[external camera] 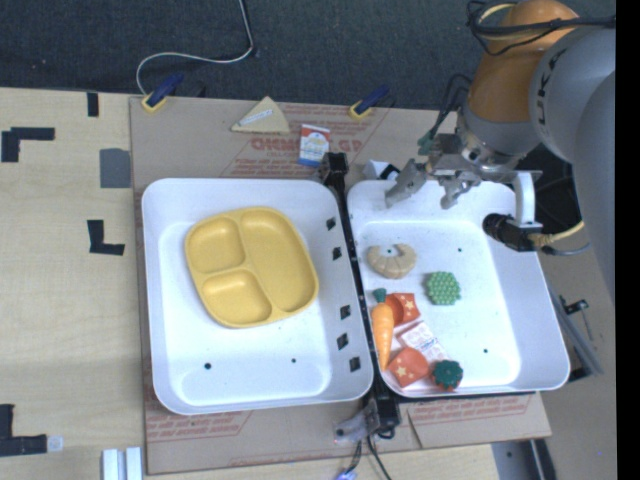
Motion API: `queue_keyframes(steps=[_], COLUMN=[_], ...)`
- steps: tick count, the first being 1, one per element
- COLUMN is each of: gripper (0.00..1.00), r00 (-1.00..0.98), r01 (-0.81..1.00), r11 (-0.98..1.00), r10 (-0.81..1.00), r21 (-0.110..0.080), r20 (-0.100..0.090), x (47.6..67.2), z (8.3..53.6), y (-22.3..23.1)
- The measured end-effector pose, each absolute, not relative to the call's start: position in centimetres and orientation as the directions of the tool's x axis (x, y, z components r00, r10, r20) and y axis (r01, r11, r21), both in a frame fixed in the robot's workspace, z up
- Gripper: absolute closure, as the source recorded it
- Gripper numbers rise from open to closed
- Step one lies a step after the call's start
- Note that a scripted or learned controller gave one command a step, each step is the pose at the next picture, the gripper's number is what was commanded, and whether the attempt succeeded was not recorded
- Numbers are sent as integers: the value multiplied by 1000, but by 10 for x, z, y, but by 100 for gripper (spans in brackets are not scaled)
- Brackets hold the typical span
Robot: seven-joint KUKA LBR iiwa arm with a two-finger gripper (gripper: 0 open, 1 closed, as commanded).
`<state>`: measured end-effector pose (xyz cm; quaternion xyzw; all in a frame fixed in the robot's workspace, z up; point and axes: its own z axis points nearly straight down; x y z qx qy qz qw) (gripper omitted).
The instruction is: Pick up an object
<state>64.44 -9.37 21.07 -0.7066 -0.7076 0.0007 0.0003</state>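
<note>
Above the right bin [520,298], the end effector [430,190] hangs with fingers spread apart, gripping nothing.

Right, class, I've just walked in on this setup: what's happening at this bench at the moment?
A grey and orange robot arm reaches in from the right, its end effector open above the far edge of the right bin, holding nothing. That bin holds a croissant, a green ball, a carrot, red packets and a broccoli piece. The left bin holds a yellow divided tray. No object is lifted yet.
</note>
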Motion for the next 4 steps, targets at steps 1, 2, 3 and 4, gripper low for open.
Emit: queue_keyframes(steps=[1, 2, 3, 4], gripper=[0, 0, 0, 0], r00=[-1, -2, -2, -1], r01=[1000, 1000, 1000, 1000], r11=[1, 2, 2, 1], r10=[1000, 1000, 1000, 1000], r21=[0, 4, 2, 2], r20=[0, -1, -1, -2], x=[574, 628, 648, 632], z=[86, 86, 85, 86], y=[-94, -103, -96, -96])
